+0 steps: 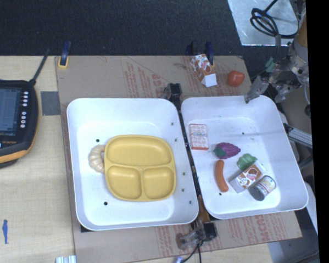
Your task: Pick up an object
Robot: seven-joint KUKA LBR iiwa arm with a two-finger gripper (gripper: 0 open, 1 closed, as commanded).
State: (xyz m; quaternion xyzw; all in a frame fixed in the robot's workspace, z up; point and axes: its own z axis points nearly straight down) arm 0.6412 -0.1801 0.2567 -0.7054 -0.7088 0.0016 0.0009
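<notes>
A brown cardboard sheet [122, 67] on a pale wooden bench [25, 207] bears two shallow white plastic bins, and the grey two-finger gripper [259, 88] hangs at the far right corner of the right bin [289, 149]; whether it is wide or narrow I cannot tell, perhaps because the metalwork blurs there. Nearer the camera from it, in that bin, lie a purple lumpy toy [227, 149], an orange sausage [221, 176], a small carton [247, 179] and a can [263, 187], with bare floor just below the gripper. The left bin [83, 160], well apart to its left, holds a yellow divided tray [139, 167].

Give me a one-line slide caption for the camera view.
Gripper poised over right bin's far corner; sausage, can await picking.
</notes>
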